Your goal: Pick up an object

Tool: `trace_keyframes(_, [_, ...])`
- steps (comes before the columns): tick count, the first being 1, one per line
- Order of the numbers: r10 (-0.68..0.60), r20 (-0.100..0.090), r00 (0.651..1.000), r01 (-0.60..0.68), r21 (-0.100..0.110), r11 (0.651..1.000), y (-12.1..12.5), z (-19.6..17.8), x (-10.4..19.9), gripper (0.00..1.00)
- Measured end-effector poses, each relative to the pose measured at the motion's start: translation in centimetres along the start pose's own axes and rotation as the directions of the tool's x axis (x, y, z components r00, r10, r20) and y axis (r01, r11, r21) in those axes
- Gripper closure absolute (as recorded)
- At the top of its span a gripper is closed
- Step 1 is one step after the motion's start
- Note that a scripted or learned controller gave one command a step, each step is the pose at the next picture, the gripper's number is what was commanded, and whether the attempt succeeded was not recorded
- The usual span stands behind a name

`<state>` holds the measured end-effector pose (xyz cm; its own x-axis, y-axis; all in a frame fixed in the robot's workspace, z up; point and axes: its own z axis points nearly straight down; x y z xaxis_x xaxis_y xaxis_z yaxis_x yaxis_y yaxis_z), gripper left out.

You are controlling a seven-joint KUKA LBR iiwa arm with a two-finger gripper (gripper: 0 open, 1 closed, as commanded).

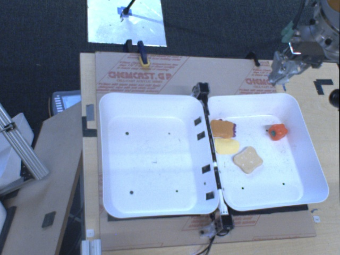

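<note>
End effector [280, 74] partly cut off, hovering beyond right bin [305, 142].

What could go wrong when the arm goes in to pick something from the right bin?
The orange piece, yellow piece and tan piece lie close together near the divider, so the tool might nudge or catch two at once. The red piece looks rounded and may roll away.

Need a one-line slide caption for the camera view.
Gripper hovers above the right bin's far edge; inside lie an orange toy, beige toast piece and two yellow-orange items.
</note>
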<state>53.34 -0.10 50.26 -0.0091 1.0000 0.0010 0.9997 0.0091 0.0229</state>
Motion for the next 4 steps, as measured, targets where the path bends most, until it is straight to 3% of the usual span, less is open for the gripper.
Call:
trace_keyframes(1, [-0.007,-0.003,1.000,0.007,0.017,1.000,0.0,-1.9,11.6,1.00])
trace_keyframes(2, [-0.002,-0.001,1.000,0.002,0.023,1.000,1.3,1.1,19.2,1.00])
trace_keyframes(3, [0.001,-0.001,1.000,-0.001,0.017,1.000,9.2,4.1,23.7,1.00])
trace_keyframes(4, [0.003,-0.002,1.000,-0.003,0.012,1.000,12.1,-3.4,23.4,1.00])
